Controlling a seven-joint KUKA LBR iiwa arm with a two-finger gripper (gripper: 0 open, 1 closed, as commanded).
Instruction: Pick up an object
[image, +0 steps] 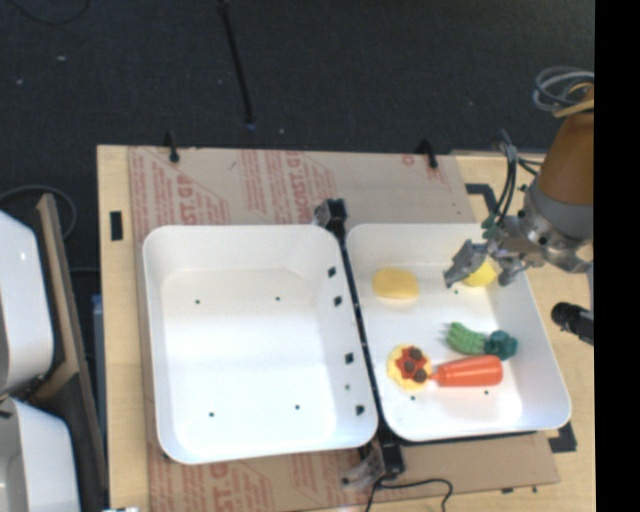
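Closest to the lens: a black clip and a loop of dark cable (385, 470), just off the near edge of the shallow white plastic right bin (552, 385).

Inside the right bin, toward its near end: a long orange-red carrot-shaped toy (468, 372), touching a round yellow disc with red and dark spots (408, 366). Just beyond those, a knobbly green toy with a teal end (478, 341). Toward the right bin's far end, a pale yellow rounded lump (397, 284) and a small bright yellow piece (484, 275).

Over the right bin's far right corner: the grey two-finger gripper (482, 266), fingers set apart, straddling the small bright yellow piece. Not visibly pinched; no telling whether touching.

Likely step: closing on that yellow piece. Risks, as a judgement:
- Rounded and small, so apt to squirt out sideways on closing.
- Near the right bin's wall, so little room for the outer finger; could catch on the slope.
- Too high a grip, and a close on air.

Left of the right bin, touching it along a black seam: a second shallow white bin (150, 262). Under both, brown cardboard with red print (260, 185) on a pale bench. Beyond the right bin's far side, dark speckled carpet (300, 70) with a thin black cable across it.
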